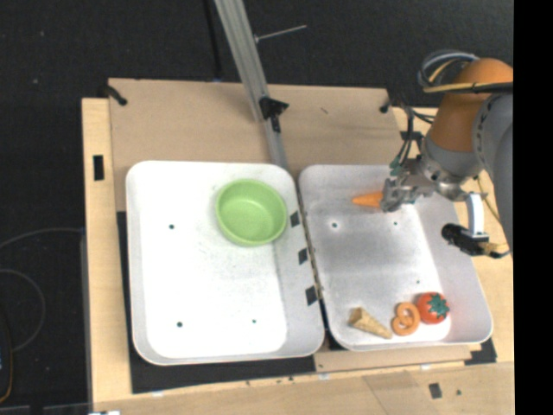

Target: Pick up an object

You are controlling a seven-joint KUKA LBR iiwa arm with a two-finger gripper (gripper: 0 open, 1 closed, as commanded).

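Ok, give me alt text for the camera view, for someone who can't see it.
The grey arm's tool sits over an orange carrot-shaped toy in the right white bin, which also holds a tan cone, orange pretzel and red tomato toy. A green bowl sits in the left bin.

My arm (467, 119) is grey with an orange band above the wrist, and my dark metal gripper (399, 190) sits against a bright orange carrot-shaped toy (367, 201). The two shallow plastic bins are white, the left bin (155, 258) and the right bin (380, 258) both speckled with faint grey and dotted with small dark spots. A round bowl (251, 212) is lime green. A tomato-like toy (432, 307) is red with green, a ring-shaped piece (405, 318) orange, a cone-shaped piece (369, 322) tan. The wooden bench (104, 232) is pale beige.
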